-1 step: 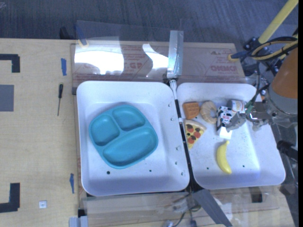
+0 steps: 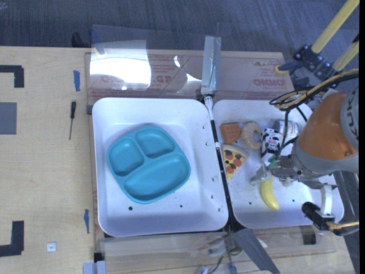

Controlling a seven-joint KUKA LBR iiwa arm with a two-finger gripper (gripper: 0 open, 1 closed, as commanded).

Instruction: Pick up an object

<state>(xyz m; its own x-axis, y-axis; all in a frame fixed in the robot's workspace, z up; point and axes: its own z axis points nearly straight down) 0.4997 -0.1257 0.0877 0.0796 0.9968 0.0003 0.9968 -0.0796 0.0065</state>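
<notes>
A smooth curved yellow banana [image 2: 269, 194] lies beside a flat pizza slice [image 2: 232, 160].

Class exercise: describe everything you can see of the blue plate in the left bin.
The blue plate is a rounded tray that looks like smooth plastic, split into three compartments: two small ones at the far side and one long one nearer the camera. It lies flat and upright on the floor of the left bin, turned at a slight angle, near the bin's middle. All three compartments look bare.

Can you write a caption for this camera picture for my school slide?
Robot arm's pincer reaches over a toy banana in the right bin; a blue plate sits in the left bin.
</notes>
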